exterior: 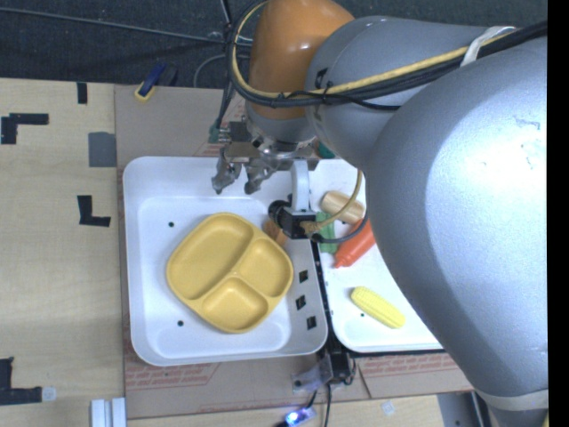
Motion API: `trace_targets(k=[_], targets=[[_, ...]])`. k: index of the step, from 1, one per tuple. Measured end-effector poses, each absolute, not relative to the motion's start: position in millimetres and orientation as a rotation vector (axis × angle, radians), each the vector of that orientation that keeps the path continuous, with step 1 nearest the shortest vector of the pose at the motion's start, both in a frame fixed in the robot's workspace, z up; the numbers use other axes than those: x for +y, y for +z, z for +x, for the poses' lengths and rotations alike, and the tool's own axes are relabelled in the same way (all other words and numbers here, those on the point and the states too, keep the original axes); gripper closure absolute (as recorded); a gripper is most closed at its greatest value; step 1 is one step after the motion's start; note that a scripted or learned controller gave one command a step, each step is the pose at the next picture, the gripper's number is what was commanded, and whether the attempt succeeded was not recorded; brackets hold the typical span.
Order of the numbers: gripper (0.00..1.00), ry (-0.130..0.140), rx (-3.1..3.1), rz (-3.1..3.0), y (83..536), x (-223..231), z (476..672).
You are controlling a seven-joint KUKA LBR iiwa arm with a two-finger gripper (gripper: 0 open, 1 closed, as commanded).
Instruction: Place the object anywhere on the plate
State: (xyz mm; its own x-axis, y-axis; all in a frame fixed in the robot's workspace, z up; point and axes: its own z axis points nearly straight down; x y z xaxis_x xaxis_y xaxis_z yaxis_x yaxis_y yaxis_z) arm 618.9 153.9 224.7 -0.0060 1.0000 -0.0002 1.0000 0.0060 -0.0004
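Two white bins sit side by side on the bench. The left bin (147, 238) has a yellow plate (229, 272) with three compartments lying in it, nothing on the plate so far. The gripper (238, 180) hangs over the far edge of that bin, just past the plate's far rim, fingers a little apart with nothing between them. In the right bin (391, 338) there's a corn cob (377, 307) near the front, a carrot (354, 245) further back, and a tan roll-shaped thing (342, 205) at the far end. The arm (444, 149) covers most of that bin.
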Motion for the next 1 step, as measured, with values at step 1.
trace_targets(k=[1], targets=[[0.00,0.003,-2.224,-2.218,225.0,150.9,618.6]])
